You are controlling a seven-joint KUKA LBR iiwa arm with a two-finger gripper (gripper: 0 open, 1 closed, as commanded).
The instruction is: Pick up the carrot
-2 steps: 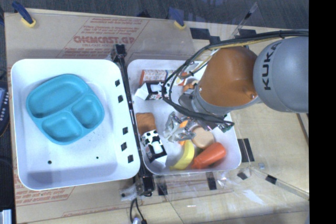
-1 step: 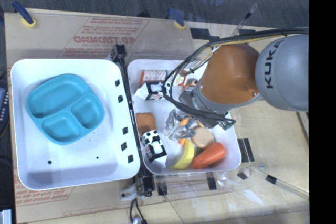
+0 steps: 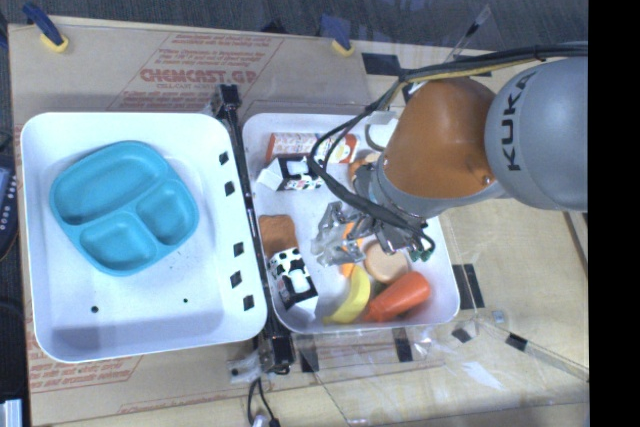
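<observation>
An orange carrot [image 3: 400, 295] lies at the front right corner of the right bin [image 3: 262, 140], next to a yellow banana [image 3: 349, 298] and a round tan bun [image 3: 384, 264]. My gripper [image 3: 345, 237] hangs low over the middle of that bin, just up and left of the carrot and apart from it. Its metal fingers [image 3: 330, 227] point down among the items. A small orange piece shows by the fingertips, but I cannot tell what it is or whether it is gripped.
A blue divided plate [image 3: 125, 205] sits in the left bin [image 3: 60, 335]. The right bin also holds a brown block [image 3: 278, 234], a black-and-white cow-patterned box [image 3: 292, 277], and packets [image 3: 297, 160] at the back. The grey and orange arm covers the bin's right side.
</observation>
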